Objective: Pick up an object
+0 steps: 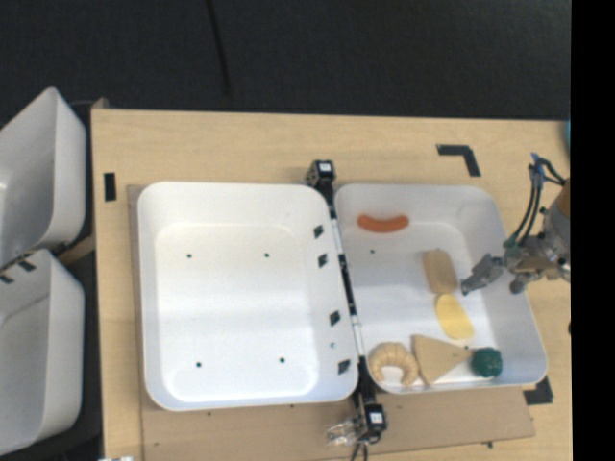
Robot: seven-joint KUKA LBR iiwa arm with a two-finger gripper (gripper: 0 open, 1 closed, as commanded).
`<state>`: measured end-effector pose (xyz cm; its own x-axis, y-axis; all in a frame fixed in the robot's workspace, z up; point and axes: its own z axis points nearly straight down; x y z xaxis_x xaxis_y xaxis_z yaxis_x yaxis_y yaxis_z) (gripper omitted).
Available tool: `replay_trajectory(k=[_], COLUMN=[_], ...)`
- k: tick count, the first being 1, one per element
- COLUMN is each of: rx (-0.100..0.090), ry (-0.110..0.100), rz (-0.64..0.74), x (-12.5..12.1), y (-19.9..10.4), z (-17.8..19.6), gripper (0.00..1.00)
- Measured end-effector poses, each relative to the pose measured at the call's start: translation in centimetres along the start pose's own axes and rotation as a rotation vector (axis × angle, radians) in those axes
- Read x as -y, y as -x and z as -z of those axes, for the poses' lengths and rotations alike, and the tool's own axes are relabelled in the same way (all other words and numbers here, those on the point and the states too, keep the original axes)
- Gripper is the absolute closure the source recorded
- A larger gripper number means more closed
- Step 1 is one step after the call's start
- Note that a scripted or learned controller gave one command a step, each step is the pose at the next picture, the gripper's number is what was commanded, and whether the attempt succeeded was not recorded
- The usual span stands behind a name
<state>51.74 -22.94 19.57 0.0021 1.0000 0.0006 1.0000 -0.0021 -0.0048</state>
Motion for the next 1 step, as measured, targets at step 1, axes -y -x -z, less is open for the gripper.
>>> replay_trajectory(k=[1], rx=[0.001], ry=[0.004], rz=[0.002], x=[2.83], y=[-1.6], z=[-5.77], gripper=[0.0])
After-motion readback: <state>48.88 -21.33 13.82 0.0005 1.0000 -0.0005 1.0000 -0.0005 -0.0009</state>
